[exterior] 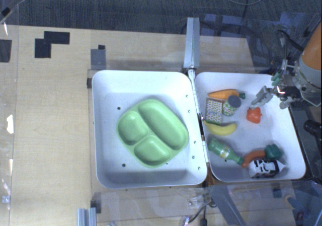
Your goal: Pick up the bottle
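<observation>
Main risk from this position: the green bottle (225,151) lies on its side, tilted diagonally, in a crowded lower part of the right bin (292,128), so a descent that is slightly off could close on a neighbour instead. The banana (221,128) lies just above the bottle's base end, and the bottle's neck end points toward an orange-red item (253,156), touching or nearly touching it; beyond that sit a dark green object (273,151) and a black-and-white item (265,168). A rounded bottle lying flat may also roll or squirt sideways if the fingers pinch along its length rather than across its body, and the bin's left wall is close enough that a wide approach could clip it. The gripper (263,96) hovers near the upper right of the same bin, just above and beside a small red object (254,115), with the arm (309,64) entering from the right. The fingers are small and partly blurred at this slant; I cannot tell whether they are parted or closed, though nothing is visibly between them. Relative to the tool, the bottle lies well apart: down and to the left in the view, on the far side of the red object, toward the bin's lower left corner. The carrot (224,94) and a can (232,103) sit to the gripper's left, clear of a direct path to the bottle. The left bin (108,119) holds a green divided tray (152,132), uninvolved. Task judged not yet begun in any effective sense: bottle untouched.
</observation>
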`<action>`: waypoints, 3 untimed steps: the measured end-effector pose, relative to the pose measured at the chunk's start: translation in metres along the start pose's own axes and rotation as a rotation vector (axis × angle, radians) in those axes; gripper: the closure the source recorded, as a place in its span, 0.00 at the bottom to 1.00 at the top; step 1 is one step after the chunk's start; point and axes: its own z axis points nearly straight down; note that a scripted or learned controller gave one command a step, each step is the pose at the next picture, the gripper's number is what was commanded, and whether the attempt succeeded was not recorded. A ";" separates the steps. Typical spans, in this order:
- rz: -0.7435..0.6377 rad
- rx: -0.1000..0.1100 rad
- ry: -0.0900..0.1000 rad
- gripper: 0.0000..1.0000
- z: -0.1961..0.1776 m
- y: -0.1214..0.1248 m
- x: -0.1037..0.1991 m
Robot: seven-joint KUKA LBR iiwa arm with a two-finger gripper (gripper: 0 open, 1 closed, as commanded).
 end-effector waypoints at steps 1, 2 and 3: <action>0.133 0.002 0.001 0.00 0.154 -0.054 0.053; 0.134 0.001 0.001 0.00 0.154 -0.054 0.053; 0.486 -0.013 0.003 0.00 0.162 -0.059 0.057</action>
